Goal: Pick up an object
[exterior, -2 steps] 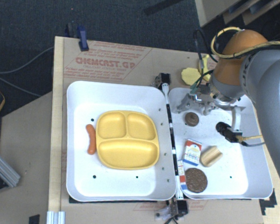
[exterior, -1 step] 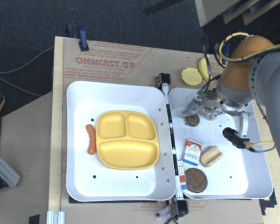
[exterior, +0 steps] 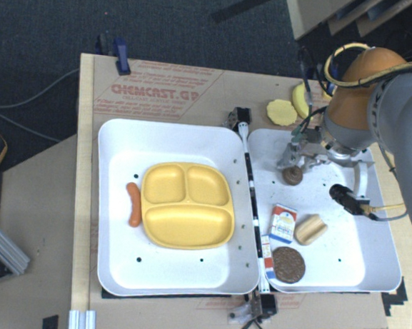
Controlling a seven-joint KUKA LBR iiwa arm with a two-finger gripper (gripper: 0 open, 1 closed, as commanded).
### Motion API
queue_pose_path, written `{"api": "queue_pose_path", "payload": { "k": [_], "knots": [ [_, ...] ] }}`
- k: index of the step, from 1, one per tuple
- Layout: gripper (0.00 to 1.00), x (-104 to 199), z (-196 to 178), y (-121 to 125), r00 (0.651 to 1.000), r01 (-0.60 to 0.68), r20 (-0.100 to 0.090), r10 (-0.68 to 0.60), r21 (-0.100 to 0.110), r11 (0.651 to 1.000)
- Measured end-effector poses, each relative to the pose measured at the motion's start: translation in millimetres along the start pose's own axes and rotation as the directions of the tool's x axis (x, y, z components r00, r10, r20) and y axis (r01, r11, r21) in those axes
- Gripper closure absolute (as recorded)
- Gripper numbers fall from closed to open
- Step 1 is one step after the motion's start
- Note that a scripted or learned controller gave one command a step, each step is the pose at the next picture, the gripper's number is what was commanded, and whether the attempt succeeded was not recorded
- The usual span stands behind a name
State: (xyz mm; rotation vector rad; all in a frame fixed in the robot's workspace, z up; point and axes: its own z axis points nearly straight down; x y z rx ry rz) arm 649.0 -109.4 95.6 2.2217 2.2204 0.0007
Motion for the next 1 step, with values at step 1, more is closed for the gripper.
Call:
{"api": "queue_pose_path", "payload": {
  "k": [1],
  "knots": [
    [1.00, 87.0, -95.4, -24.6, 1.000, 0.009, -0.002, -0.009, -0.007, 1.000]
  ]
}}
